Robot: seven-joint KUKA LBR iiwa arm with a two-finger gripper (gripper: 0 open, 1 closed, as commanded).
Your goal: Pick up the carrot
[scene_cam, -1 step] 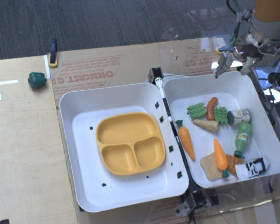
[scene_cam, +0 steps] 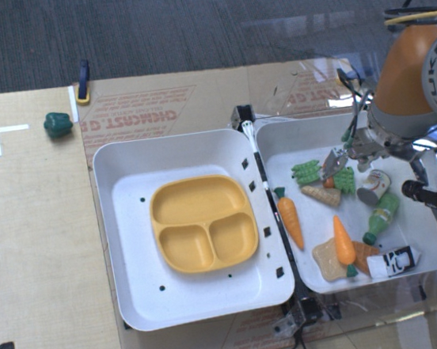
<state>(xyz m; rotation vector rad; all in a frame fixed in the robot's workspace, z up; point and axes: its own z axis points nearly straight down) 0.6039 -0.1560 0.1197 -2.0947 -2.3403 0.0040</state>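
Two orange carrots lie in the right bin (scene_cam: 428, 218). One carrot (scene_cam: 289, 219) rests along the bin's left wall, with its green top pointing away. The other carrot (scene_cam: 343, 242) lies on a slice of toast (scene_cam: 327, 260) near the front. My gripper (scene_cam: 334, 165) hangs over the bin's back middle, above and to the right of both carrots and close to a green leafy toy (scene_cam: 345, 181). It is open with nothing between its fingers.
Around the gripper lie a green bumpy vegetable (scene_cam: 306, 171), a tan bread piece (scene_cam: 320, 194), a grey can (scene_cam: 376, 185), a green bottle (scene_cam: 382, 218) and a black-and-white box (scene_cam: 397, 260). The left bin (scene_cam: 124, 246) holds a yellow divided plate (scene_cam: 205, 221). A green lump (scene_cam: 58, 124) sits on the bench.
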